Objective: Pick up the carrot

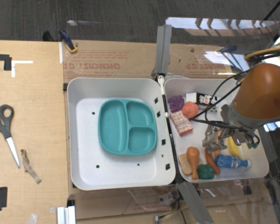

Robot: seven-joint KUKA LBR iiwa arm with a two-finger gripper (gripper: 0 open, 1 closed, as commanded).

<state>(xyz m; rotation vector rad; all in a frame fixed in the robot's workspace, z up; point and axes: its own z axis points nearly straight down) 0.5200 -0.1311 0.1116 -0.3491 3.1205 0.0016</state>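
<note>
The carrot is a short orange piece lying slantwise near the front of the right bin, between a green lump and a blue bottle. My gripper hangs just above and behind the carrot's upper end, under the orange-banded wrist. Cables and the wrist hide much of the gripper, and the carrot's far tip runs in under it.
Crowding the carrot are a brown drumstick, a bread slice and a yellow item. Farther back lie a red-and-white box, a pink ball and purple grapes. A teal divided plate sits in the left bin.
</note>
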